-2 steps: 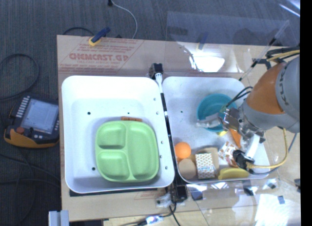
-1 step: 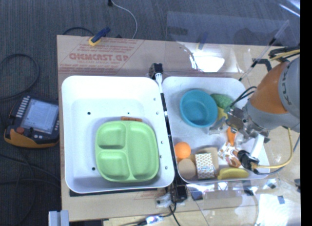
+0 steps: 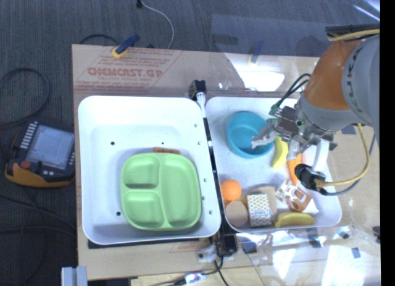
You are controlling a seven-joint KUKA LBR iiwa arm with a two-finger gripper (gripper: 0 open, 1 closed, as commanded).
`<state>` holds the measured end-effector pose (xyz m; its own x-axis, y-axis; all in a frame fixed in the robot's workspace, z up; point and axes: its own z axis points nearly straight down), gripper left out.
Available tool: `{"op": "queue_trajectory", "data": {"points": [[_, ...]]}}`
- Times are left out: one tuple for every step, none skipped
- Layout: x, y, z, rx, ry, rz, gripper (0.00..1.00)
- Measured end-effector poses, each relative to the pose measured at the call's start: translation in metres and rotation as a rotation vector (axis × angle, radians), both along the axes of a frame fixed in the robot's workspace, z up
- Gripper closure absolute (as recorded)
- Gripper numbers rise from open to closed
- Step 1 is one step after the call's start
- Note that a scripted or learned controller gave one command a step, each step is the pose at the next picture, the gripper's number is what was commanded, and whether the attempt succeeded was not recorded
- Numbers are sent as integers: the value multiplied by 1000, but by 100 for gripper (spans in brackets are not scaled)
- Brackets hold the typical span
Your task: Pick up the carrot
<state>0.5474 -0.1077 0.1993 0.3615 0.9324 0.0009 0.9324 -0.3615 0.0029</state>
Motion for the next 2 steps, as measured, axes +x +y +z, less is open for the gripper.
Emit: {"op": "queue_trajectory", "data": {"points": [[5, -61, 51, -5, 6, 206, 100], [5, -60, 51, -4, 7, 207, 0]]}}
